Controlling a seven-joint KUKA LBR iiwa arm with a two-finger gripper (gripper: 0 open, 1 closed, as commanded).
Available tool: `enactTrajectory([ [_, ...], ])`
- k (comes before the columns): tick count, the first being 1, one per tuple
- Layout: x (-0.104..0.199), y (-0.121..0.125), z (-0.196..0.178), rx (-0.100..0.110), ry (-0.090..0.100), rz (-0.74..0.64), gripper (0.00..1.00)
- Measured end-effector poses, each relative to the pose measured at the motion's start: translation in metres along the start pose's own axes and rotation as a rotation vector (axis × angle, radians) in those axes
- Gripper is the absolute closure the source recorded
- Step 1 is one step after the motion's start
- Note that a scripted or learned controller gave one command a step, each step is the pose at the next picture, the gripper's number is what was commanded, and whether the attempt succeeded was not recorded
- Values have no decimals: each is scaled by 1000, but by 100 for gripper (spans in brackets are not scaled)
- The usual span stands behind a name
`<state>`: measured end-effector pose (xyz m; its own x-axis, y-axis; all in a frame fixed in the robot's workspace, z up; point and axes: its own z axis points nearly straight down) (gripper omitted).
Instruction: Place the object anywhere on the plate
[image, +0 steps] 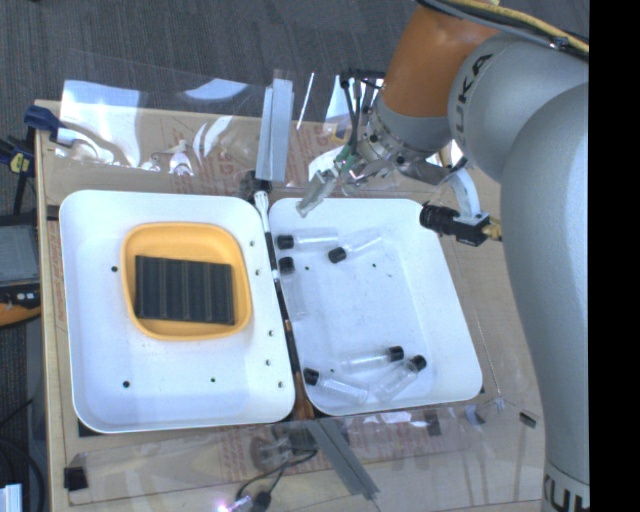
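- Camera view: a clear vial (312, 193) is sitting clamped in the end effector (335, 180), over the far rim of the right bin (440, 330).
- Its long axis is running diagonally, the free end pointing down-left toward the bin divider.
- The arm (500, 110) is reaching in from the right, wrist angling down-left.
- The yellow plate (185, 245) is lying in the left bin (90, 380), well apart from the vial.

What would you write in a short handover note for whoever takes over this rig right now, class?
Gripper: above the far edge of the right bin, nothing visibly held.
Things: clear vials with black caps lie in the right bin, some near its far-left corner, some along its near edge. The yellow plate, with a dark ridged insert, sits in the left bin.
Done: no vial on the plate.
Left: grasp one vial, place it on the plate.
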<state>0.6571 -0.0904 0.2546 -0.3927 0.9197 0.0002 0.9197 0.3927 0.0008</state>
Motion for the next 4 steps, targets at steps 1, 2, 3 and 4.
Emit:
enactTrajectory([
  [1,-47,-21,75,4,1,18,0],
  [2,8,-41,51,3,1,-176,0],
  [3,26,-76,49,5,2,-89,0],
  [4,52,-57,58,6,3,-38,0],
])
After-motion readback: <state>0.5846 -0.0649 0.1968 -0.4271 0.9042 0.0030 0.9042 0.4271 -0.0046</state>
